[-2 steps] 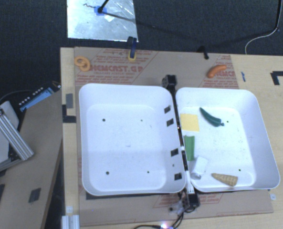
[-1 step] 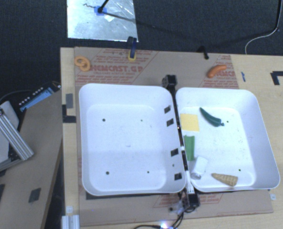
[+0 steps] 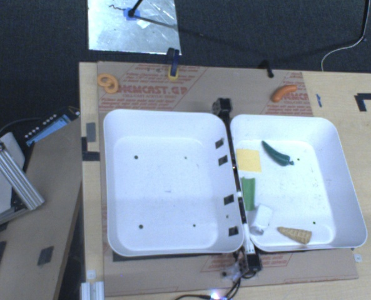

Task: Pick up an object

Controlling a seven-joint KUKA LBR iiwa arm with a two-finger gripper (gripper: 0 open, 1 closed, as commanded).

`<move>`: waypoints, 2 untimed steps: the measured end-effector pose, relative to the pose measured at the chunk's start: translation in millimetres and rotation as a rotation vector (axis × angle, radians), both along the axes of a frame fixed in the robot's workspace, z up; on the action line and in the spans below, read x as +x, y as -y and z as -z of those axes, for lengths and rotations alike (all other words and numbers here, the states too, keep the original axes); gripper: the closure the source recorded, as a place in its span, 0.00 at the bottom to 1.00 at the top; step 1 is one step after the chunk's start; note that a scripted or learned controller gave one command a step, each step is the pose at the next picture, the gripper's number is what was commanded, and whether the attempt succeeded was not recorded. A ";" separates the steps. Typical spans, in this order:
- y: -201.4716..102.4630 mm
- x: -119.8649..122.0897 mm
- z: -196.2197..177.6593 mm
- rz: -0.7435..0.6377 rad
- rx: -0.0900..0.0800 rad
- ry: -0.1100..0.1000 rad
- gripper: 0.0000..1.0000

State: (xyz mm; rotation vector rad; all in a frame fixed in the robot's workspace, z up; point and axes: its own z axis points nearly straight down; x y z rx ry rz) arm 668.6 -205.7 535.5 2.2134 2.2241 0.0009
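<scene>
While the pickable things sit clustered in the right bin [image 3: 338, 167] — yellow square [image 3: 248, 160], dark green pepper [image 3: 277, 154], green strip [image 3: 248, 192], white block [image 3: 260, 217], tan cone [image 3: 295, 234] — nothing is lifted yet. Most crowd the inner wall by the left bin [image 3: 119, 167] — an awkward approach, likely; the pepper lies freer. Gripper state: cannot tell.

Right bin [image 3: 335, 167] holds pepper [image 3: 277, 153], square [image 3: 248, 160], block [image 3: 248, 192], cup [image 3: 260, 217], cone [image 3: 295, 234]; left bin [image 3: 116, 167] beside it on bench [image 3: 248, 83].

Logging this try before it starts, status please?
Right bin holds yellow square, dark green pepper, green block, white piece, cone. All lying apart, nothing stacked.
</scene>
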 end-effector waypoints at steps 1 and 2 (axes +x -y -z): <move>0.0 0.0 0.0 0.000 0.000 0.000 1.00; 0.0 0.0 0.0 0.000 0.000 0.000 1.00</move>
